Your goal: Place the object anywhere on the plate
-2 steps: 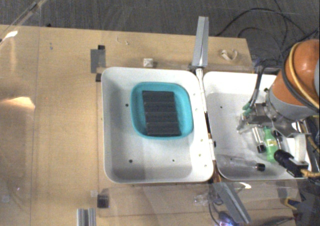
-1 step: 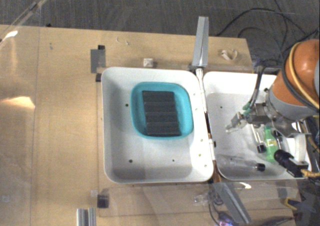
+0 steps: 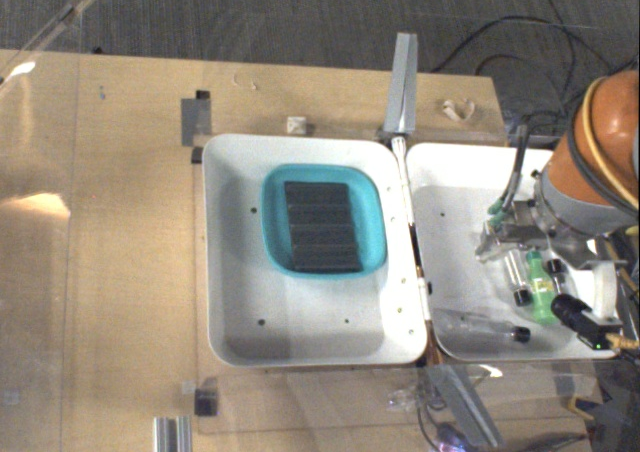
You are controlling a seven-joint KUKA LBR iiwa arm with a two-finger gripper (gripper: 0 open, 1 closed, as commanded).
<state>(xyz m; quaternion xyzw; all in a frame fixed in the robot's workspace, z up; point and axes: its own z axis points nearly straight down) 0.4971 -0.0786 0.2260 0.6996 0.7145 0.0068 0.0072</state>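
Camera view: The wooden counter [image 3: 110,240] carries two shallow white bins side by side. The left bin [image 3: 240,340] holds a teal plate [image 3: 372,210] of rounded square form, set toward the bin's upper middle. A dark ribbed rectangular piece [image 3: 322,227] lies on the plate, its long axis running top to bottom of the view. White floor shows below the plate and along the bin's left wall.

The right bin [image 3: 450,230] holds the object, a green item [image 3: 541,292], low and toward the right side, partly covered by the arm's hardware; its long axis and heading cannot be read. The jaws [image 3: 527,275] sit directly at this item, well apart from the plate; whether they are released or clenched cannot be told. The bin's left half is bare floor. The grey arm [image 3: 605,155] with orange band enters from the right.
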